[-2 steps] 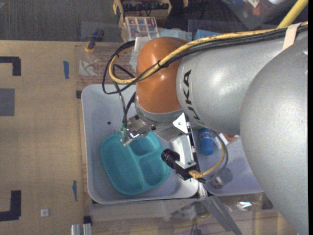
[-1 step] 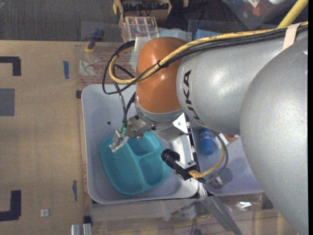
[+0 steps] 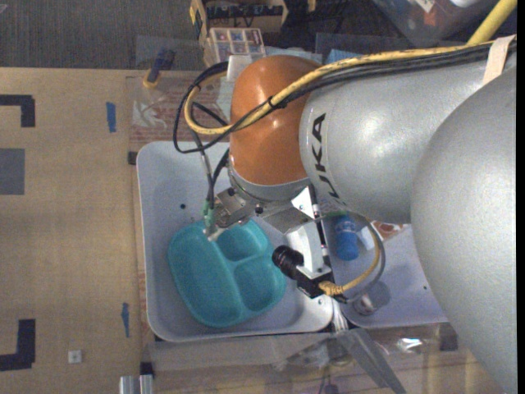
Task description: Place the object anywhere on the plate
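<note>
A teal plate (image 3: pixel 223 276) with three compartments lies in the left white bin (image 3: pixel 157 189), toward its front. My gripper (image 3: pixel 215 220) hangs right over the plate's back edge, under the orange wrist band. A small green bit (image 3: pixel 207 213) shows at the gripper's tip; whether it is a held thing I cannot tell. The arm hides the bin's right part.
A blue cylinder-like thing (image 3: pixel 347 240) lies in the right bin (image 3: pixel 408 295), partly behind the arm. A small grey round thing (image 3: pixel 363 305) sits near that bin's front. Cardboard boxes (image 3: pixel 238 8) stand beyond the bench at the back.
</note>
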You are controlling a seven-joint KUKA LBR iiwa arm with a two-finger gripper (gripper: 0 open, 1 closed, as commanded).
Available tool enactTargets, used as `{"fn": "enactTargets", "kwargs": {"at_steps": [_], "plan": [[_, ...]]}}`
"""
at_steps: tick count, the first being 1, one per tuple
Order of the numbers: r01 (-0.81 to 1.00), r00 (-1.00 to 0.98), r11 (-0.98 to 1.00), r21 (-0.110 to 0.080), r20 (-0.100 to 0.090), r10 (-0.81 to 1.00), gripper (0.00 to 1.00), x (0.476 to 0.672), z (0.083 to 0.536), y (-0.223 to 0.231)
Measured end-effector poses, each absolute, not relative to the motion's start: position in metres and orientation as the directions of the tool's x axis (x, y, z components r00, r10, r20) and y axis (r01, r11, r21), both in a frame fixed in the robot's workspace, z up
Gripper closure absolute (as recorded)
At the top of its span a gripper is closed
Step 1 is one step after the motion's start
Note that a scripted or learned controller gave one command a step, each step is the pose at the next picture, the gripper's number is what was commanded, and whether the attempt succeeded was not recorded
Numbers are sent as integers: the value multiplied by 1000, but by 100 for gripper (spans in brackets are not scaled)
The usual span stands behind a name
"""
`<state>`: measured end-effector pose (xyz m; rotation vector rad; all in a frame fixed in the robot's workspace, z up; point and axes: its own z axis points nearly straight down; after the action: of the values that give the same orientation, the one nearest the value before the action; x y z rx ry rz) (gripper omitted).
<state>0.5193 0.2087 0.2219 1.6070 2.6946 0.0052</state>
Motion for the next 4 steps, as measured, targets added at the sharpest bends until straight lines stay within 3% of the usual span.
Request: {"fn": "enactTargets", "kwargs": {"at_steps": [1,2,3,4], "plan": [[786,-618,618,4,-2,786,100,505,259,204],[819,-574,574,-1,0,819,100,486,214,214],[862,-507,507,10,-1,862,100,482,101,216],[640,-768,768,29,-5,641,100,513,97,173]]}}
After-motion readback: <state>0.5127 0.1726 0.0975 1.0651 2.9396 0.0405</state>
